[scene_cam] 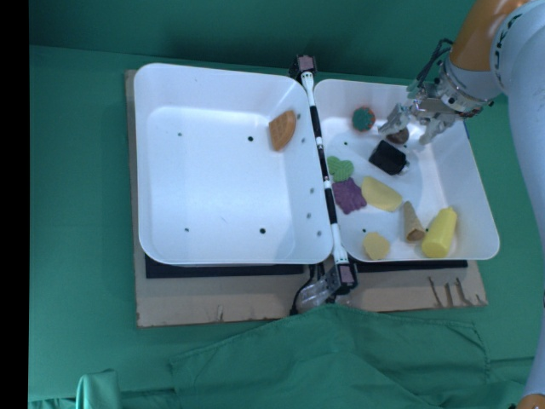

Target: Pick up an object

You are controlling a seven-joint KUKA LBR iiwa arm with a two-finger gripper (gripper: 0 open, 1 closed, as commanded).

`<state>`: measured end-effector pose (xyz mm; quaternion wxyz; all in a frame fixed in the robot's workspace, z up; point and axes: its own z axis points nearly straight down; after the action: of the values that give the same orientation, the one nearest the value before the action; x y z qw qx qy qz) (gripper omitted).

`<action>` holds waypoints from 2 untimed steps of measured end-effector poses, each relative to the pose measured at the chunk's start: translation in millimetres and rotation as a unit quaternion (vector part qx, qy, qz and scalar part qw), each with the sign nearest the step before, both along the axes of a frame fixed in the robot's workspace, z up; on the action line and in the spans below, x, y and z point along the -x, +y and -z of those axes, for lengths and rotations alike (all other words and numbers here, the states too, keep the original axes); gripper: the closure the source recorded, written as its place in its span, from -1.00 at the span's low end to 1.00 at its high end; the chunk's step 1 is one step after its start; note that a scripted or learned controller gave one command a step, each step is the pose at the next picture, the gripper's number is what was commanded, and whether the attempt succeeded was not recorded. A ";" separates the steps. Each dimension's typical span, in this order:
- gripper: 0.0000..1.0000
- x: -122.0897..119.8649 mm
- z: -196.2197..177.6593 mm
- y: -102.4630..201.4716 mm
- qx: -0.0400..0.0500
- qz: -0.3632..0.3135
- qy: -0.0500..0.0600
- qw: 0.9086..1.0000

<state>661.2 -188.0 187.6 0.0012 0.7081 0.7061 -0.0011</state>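
We cannot tell from the camera view whether the gripper (410, 128) is spread or clenched; a small brown object (398, 135) sits right at it, partly hidden, over the right bin (477, 220). The arm (502, 32) is cut off at the frame's right edge. Just below lies a black block (388, 157). A yellow bottle (439, 233), a purple piece (348, 195) and a green piece (341, 169) rest nearby. In the left bin (170, 83) we see an orange slice (283, 129). Both bins sit on cardboard (170, 309) over green cloth (77, 228).

The arm (511, 41) reaches in from the right, pincer (407, 130) angled down-left.
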 end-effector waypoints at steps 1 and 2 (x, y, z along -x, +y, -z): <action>-1.00 36.9 2.8 21.0 0.003 0.000 -0.008 1.000; 1.00 34.3 -9.1 17.3 0.006 0.002 -0.011 1.000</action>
<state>626.9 -170.6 196.8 0.0133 0.7096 0.7044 0.0027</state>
